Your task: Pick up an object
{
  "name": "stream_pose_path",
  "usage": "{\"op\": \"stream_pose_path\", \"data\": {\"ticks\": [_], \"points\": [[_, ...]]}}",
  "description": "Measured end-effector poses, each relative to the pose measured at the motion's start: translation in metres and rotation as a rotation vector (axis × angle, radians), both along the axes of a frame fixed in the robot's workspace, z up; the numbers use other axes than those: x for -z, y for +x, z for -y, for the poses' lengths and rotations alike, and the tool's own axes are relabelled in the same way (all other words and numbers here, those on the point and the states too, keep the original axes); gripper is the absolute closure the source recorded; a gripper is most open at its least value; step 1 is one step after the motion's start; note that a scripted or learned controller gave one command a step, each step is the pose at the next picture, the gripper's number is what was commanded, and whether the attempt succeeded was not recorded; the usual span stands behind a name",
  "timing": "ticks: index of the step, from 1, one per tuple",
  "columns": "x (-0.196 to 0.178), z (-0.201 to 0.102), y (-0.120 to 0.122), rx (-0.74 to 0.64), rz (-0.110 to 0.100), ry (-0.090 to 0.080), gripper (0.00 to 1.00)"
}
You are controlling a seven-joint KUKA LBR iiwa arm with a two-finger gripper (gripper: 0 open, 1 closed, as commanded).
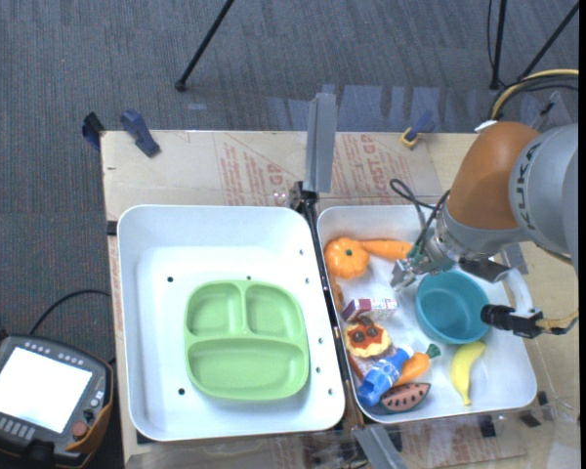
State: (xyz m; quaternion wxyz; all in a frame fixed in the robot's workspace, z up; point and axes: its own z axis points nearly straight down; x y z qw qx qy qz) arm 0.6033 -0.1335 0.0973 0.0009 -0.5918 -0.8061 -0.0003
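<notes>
My gripper [411, 267] reaches down into the right bin [521, 377], just left of a blue bowl [452, 307]. Its tip hangs over the bin floor between an orange carrot [385, 249] and a small white carton [370, 307]. An orange pumpkin toy [346, 258] lies at the bin's back left. Toward the front sit a waffle-like toy [367, 339], a blue bottle [383, 375], a second carrot [416, 365], a watermelon slice [404, 397] and a banana [466, 369]. Nothing shows between the fingers.
A green divided plate [246, 352] lies in the left bin [146, 262]. A grey upright post [320, 145] stands behind the divider between the bins. A tablet [41, 387] rests on the floor at lower left.
</notes>
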Motion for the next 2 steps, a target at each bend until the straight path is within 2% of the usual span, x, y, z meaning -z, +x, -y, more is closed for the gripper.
{"op": "stream_pose_path", "data": {"ticks": [1,2], "points": [[0.011,-0.039,0.023,0.426,-0.003,-0.001,1.0],[-0.095,-0.066,0.043,0.553,0.007,0.0,1.0]]}}
